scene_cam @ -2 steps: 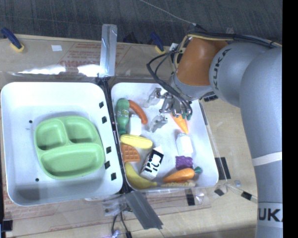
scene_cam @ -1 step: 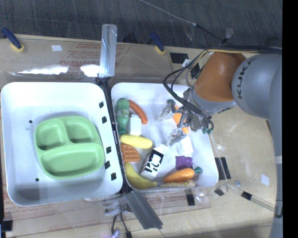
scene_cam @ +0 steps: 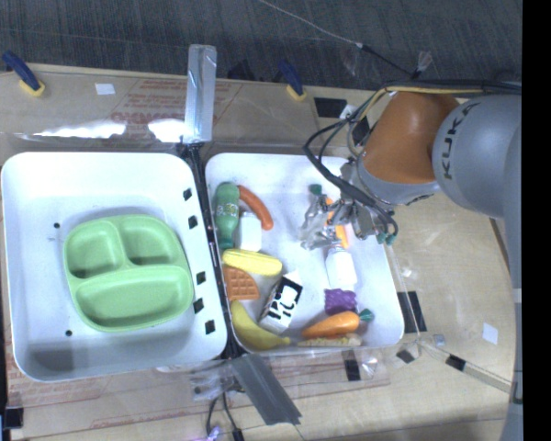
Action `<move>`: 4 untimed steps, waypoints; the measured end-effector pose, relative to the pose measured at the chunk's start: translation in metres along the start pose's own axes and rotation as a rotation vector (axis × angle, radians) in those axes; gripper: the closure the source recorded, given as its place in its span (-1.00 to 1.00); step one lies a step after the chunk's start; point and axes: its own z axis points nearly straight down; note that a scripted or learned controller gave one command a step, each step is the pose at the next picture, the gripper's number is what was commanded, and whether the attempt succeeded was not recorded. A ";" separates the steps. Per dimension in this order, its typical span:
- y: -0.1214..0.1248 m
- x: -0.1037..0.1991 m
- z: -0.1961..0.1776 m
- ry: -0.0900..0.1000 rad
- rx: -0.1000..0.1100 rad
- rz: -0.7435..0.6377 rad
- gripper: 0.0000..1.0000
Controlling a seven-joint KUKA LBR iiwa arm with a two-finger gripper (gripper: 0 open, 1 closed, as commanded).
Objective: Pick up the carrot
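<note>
Orange carrot (scene_cam: 332,323) lying at right bin (scene_cam: 285,168) near edge, beside purple grapes (scene_cam: 341,299). Hand (scene_cam: 320,231) poised mid-bin, well apart from carrot. Fingers' state: cannot tell

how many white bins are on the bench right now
2. The left bin holds a green divided plate; the right bin holds the toy food, including the carrot.

We see the bench (scene_cam: 459,274), tan with clear film taped over it, carrying two shallow white bins side by side, left bin (scene_cam: 18,246) and right bin (scene_cam: 285,168) touching along the middle, blue clamps (scene_cam: 23,73) at its far edge.
</note>
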 end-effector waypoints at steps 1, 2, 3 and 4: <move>0.000 0.000 0.000 0.000 0.000 -0.001 -1.00; 0.001 -0.002 -0.011 -0.003 0.001 -0.005 1.00; 0.001 -0.002 -0.011 -0.003 0.001 -0.006 -1.00; 0.001 -0.003 -0.022 -0.008 0.003 -0.009 1.00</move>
